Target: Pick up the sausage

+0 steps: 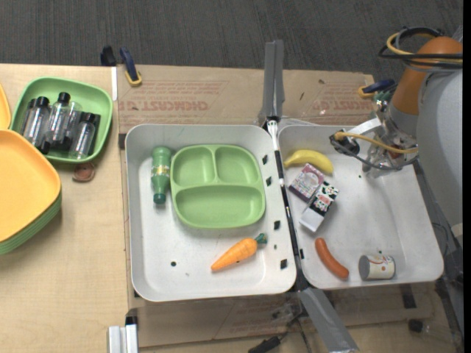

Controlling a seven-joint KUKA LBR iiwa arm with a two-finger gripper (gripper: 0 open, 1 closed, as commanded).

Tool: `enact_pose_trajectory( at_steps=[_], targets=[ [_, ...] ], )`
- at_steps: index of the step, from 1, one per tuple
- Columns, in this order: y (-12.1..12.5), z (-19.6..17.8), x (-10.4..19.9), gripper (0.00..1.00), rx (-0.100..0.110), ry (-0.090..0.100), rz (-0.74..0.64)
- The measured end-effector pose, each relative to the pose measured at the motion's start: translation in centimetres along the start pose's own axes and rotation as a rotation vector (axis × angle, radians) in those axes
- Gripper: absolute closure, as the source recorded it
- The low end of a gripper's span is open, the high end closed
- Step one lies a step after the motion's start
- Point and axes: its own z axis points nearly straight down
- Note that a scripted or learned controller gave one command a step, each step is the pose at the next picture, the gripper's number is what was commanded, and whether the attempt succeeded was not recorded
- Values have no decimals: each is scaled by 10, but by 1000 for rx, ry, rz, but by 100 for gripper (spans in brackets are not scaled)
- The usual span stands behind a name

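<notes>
Sausage (331,259) lies in the right bin (412,219) near its front rim, just beside a grey cup (377,266) but not touching it. Its long axis slants: far end toward the bins' divider, near end toward the cup. End effector (377,157) hangs over the bin's far side, well apart; released or clenched, I cannot tell. From there the sausage lies frontward and slightly toward the divider. The grasp probably wants closing across that slant.
</notes>
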Motion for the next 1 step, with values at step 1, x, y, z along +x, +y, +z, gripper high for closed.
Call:
enact_pose_trajectory(
  at_steps=[1],
  targets=[
    [29,-7,-45,100,0,2,-338]
  ],
)
